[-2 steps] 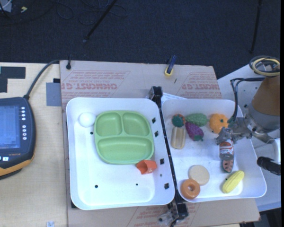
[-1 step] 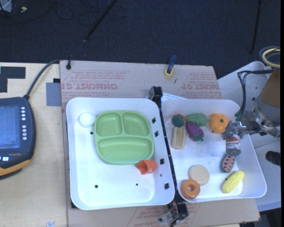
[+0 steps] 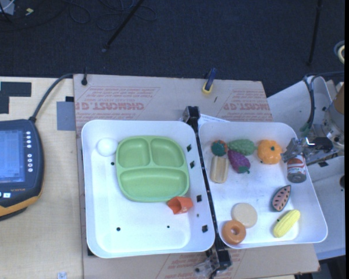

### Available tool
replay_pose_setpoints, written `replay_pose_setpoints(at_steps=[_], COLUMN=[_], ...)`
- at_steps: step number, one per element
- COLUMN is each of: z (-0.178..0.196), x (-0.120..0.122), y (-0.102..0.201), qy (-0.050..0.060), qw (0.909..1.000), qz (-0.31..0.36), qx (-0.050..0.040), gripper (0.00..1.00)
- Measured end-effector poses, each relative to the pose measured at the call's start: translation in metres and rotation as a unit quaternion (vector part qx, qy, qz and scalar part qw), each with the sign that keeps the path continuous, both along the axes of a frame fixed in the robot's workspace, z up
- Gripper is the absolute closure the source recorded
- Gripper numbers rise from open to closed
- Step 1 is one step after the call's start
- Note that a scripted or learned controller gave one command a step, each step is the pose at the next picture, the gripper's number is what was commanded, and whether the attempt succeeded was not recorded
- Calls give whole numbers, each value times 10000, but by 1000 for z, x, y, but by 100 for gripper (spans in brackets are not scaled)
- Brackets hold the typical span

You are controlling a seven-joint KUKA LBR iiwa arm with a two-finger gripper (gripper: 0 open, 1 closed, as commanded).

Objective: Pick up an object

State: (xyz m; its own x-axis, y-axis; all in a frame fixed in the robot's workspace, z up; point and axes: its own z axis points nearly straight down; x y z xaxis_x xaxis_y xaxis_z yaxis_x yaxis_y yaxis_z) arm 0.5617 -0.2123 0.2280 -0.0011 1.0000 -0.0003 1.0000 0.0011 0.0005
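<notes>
The right bin (image 3: 314, 214) holds several toy foods: an orange (image 3: 269, 152), a green vegetable (image 3: 242, 146), a purple eggplant (image 3: 238, 160), a tan bread piece (image 3: 218, 169), a watermelon slice (image 3: 281, 197), a yellow corn cob (image 3: 286, 222), a cream disc (image 3: 244, 214) and a donut (image 3: 234, 232). A small red-labelled can (image 3: 296, 171) stands by the bin's right wall. My gripper (image 3: 295, 151) reaches in from the right and sits just above the can's top, close to it or touching it. Whether it grips the can is unclear.
The left bin (image 3: 99, 214) carries a green divided plate (image 3: 152, 168), a white ball (image 3: 106, 146) and a small orange piece (image 3: 180, 204). A teach pendant (image 3: 11, 167) lies on the bench at far left. A yellow-blue clamp (image 3: 209, 83) sits behind the bins.
</notes>
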Motion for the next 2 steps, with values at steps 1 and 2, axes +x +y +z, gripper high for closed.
replay_pose_setpoints(at_steps=[1,2], z=[4,10], x=[-5,-14], y=[45,91], qy=[28,33], qw=[10000,10000], qz=[15,18], qx=[20,21], gripper=[100,100])
